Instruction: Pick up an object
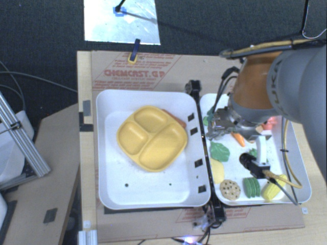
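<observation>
The robot arm (278, 86) hangs over the right bin (301, 180) — toy foods scattered below. A yellow divided plate (152, 138) fills the left bin (110, 188). Jaw state: cannot tell.

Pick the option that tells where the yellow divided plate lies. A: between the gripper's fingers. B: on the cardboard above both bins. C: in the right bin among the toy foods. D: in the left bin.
D: the yellow divided plate lies flat inside the left bin, while the toy foods, such as the cookie, lie in the right bin under the arm.
</observation>
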{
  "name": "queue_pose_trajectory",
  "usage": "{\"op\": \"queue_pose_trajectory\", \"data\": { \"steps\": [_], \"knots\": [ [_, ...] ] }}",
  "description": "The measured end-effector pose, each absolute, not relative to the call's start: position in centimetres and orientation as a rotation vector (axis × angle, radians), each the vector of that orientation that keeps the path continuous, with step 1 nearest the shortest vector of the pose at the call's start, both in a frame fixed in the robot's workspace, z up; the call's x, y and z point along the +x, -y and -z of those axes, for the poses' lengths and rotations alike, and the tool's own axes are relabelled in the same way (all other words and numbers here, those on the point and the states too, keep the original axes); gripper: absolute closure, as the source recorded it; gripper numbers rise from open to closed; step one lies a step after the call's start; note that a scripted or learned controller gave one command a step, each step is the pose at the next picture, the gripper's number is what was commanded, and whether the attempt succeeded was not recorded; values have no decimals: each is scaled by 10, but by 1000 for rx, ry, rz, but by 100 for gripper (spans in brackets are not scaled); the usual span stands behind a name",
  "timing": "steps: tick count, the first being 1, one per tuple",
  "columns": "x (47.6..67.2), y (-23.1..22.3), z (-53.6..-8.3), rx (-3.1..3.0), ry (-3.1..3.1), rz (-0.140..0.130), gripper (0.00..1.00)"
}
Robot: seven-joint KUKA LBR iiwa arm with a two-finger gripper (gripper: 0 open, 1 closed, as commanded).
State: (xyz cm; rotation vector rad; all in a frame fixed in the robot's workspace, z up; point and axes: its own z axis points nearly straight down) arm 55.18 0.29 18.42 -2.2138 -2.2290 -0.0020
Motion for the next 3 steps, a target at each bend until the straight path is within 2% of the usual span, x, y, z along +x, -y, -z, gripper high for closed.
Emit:
{"op": "queue_pose_trajectory", "data": {
  "steps": [1, 2, 3],
  "knots": [
    [532, 34, -184, -2223, 2219, -1, 100],
    [508, -10, -184, -2212, 2227, 0, 100],
    [574, -4, -185, -2219, 2231, 7, 100]
  ]
}}
